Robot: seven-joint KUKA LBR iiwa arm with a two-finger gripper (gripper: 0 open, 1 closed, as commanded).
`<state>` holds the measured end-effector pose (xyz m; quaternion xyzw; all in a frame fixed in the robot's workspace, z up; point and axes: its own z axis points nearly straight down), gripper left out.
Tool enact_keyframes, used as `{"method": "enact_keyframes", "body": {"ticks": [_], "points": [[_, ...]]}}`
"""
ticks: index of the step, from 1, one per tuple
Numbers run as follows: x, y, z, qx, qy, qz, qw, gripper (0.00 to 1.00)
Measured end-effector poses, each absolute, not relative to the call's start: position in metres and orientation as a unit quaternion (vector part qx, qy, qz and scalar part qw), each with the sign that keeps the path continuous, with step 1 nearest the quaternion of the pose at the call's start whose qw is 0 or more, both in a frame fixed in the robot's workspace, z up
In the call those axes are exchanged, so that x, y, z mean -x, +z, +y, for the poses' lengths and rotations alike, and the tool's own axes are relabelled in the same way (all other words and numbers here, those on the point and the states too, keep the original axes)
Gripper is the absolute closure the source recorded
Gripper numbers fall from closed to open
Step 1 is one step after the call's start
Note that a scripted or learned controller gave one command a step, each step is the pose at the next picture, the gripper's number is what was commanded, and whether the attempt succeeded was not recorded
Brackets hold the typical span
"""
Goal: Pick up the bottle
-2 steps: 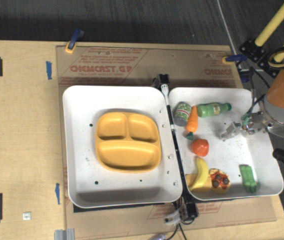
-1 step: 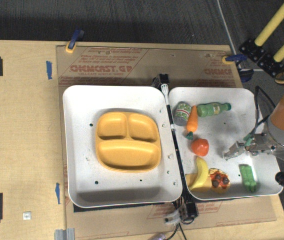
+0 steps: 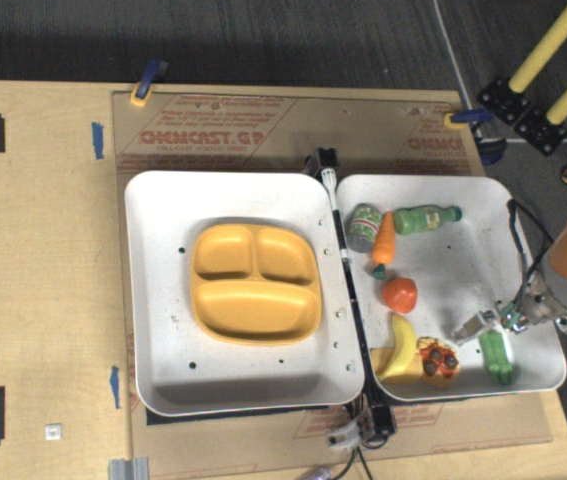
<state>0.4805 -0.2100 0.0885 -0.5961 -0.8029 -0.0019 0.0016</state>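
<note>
Starting at the left, the left bin (image 3: 153, 298) holds a yellow divided plate (image 3: 256, 280) that plays no part here. The right bin (image 3: 463, 193) is crowded: a green can (image 3: 364, 225) lies touching an orange carrot (image 3: 385, 239), and the green bottle (image 3: 426, 218) lies on its side near the bin's far wall, its base just beside the carrot's top. Below these sit a tomato (image 3: 399, 293), a banana (image 3: 397, 349) and a small multicoloured toy (image 3: 437, 359) against it. Further right lies a green cylindrical object (image 3: 497, 356), with the gripper (image 3: 498, 320) low over the bin floor just above it, well apart from the bottle. One metal finger (image 3: 471, 325) sticks out leftward; whether the fingers are spread or pressed together cannot be told from here, and nothing is visibly between them.

The main risk, I judge, is closing on the wrong green thing, since the cylinder sits closest. A reach toward the bottle could also nudge the carrot or can, rolling the bottle against the wall.
</note>
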Motion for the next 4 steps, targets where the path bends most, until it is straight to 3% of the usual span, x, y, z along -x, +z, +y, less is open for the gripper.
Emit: {"method": "enact_keyframes", "body": {"ticks": [1,2,3,4], "points": [[-0.482,0.099,-0.212,0.597,-0.0012,-0.802,-0.004,1.00],[-0.541,0.088,-0.165,0.539,-0.0017,-0.842,-0.004,1.00],[-0.540,0.087,-0.165,0.539,-0.0016,-0.842,-0.003,0.00],[-0.480,0.087,-0.187,0.535,0.0001,-0.845,-0.003,0.00]]}}
